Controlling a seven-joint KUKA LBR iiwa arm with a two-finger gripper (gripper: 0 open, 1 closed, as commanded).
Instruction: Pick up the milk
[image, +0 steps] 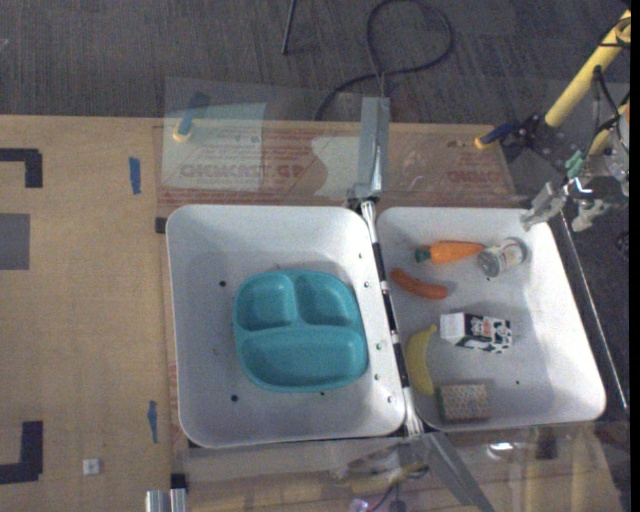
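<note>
Faint reddish lettering is showing through the clear plastic sheet (260, 165) lying on the desk (80, 330) behind the left bin — it is appearing mirrored and too washed out to read. A similar reddish strip of print is sitting on the sheet behind the right bin (460, 175), also illegible. The milk (477, 332) carton is carrying black-and-white markings — no words can be made out.

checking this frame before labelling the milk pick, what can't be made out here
- Arm: cut off by the camera view's right edge; its jaws are too small and cluttered to read as open or shut.
- Milk: carton print too small to read.
- Grey object beside the carrot: too blurred to identify.
- Banana: its left side is hidden by the bin wall.
</note>
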